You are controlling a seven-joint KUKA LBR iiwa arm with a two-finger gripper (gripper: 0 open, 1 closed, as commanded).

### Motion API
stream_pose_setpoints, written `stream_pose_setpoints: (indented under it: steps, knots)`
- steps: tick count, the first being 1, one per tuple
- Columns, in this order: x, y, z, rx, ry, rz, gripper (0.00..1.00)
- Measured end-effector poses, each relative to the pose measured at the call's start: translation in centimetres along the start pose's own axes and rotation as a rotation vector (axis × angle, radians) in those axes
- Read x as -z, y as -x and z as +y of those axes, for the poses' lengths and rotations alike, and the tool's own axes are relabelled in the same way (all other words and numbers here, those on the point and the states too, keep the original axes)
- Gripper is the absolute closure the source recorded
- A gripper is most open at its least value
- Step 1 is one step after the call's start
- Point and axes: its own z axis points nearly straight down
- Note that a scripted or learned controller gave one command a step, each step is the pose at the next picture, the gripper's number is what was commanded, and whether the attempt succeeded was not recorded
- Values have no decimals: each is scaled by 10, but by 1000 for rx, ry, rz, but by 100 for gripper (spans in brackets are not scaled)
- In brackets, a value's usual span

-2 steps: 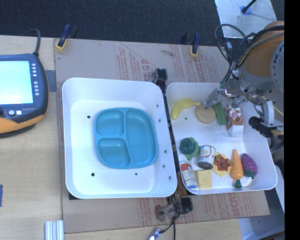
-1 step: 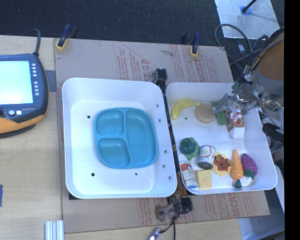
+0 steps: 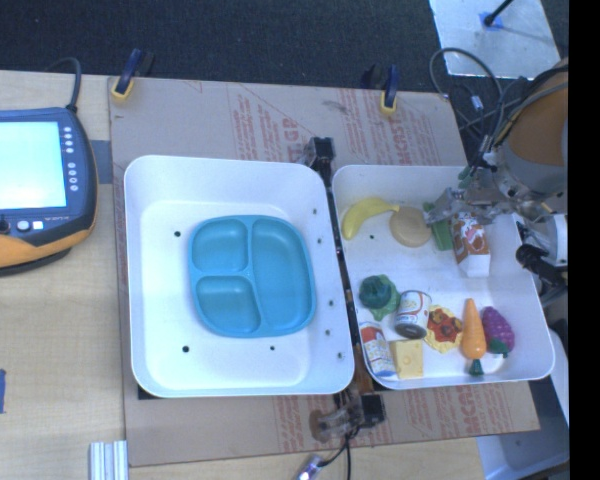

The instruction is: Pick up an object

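The right bin (image 3: 380, 180) holds several toy foods. A yellow banana (image 3: 366, 214) and a beige round piece (image 3: 410, 227) lie at its back. A green broccoli (image 3: 378, 293), a small can (image 3: 412, 308), a pizza slice (image 3: 443, 328), an orange carrot (image 3: 472, 330) and purple grapes (image 3: 497, 328) lie toward the front. A small bottle (image 3: 375, 351) and a yellow cheese block (image 3: 409, 358) sit by the front wall. My gripper (image 3: 450, 211) hangs low over the bin's back right, right above a green piece (image 3: 441, 235) and a red and white carton (image 3: 471, 244).
The left bin (image 3: 150, 268) holds a blue divided plate (image 3: 250, 274). A teach pendant (image 3: 30, 183) lies on the bench at the far left. Clamps (image 3: 126, 76) pin the cardboard base at the back, and cables (image 3: 470, 68) run behind the right bin.
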Motion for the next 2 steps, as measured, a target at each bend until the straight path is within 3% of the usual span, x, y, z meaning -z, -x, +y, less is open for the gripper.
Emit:
stream_pose_setpoints:
  steps: [1,2]
  knots:
    - [-5,4,22,2,8,-1,0]
    - [20,3,-49,-1,-15,5,0]
